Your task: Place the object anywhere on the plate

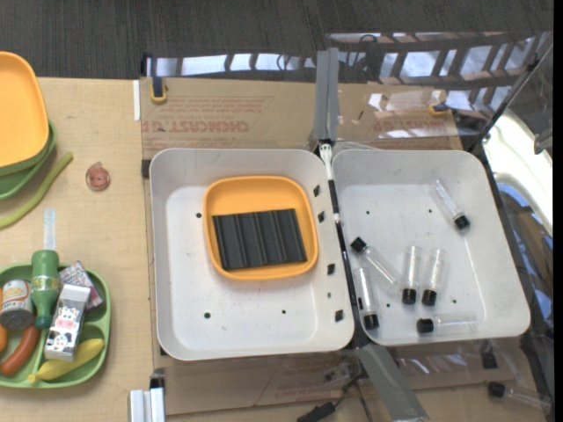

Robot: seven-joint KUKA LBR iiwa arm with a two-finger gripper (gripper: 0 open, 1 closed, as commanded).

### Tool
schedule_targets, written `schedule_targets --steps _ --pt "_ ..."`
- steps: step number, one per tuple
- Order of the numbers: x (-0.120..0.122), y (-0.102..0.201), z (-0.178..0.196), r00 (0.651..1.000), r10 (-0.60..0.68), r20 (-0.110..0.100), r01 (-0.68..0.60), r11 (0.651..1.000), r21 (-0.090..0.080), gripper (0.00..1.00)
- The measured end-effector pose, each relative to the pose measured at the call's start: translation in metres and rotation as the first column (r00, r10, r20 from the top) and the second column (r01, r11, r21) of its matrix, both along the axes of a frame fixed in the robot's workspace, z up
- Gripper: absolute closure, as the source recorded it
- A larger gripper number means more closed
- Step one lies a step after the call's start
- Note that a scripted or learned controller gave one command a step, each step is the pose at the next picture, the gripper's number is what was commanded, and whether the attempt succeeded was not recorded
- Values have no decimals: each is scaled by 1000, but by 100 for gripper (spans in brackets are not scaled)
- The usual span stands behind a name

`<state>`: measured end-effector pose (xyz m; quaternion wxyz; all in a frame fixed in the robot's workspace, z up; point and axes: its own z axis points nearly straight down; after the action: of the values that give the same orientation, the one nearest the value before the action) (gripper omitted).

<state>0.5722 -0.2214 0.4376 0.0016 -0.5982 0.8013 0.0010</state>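
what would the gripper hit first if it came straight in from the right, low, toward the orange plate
Likely the right bin at its outer wall, then the capped tubes lying in it, before the plate. Passing higher, the way looks free.

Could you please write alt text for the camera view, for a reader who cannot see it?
Two white bins sit side by side: the left bin holds an orange plate bearing a dark ribbed block, and the right bin holds six clear tubes with black caps.
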Motion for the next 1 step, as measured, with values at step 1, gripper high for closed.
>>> schedule_targets --steps 1 --pt "-45 0 4 969 249 0 -249 969 0 0"
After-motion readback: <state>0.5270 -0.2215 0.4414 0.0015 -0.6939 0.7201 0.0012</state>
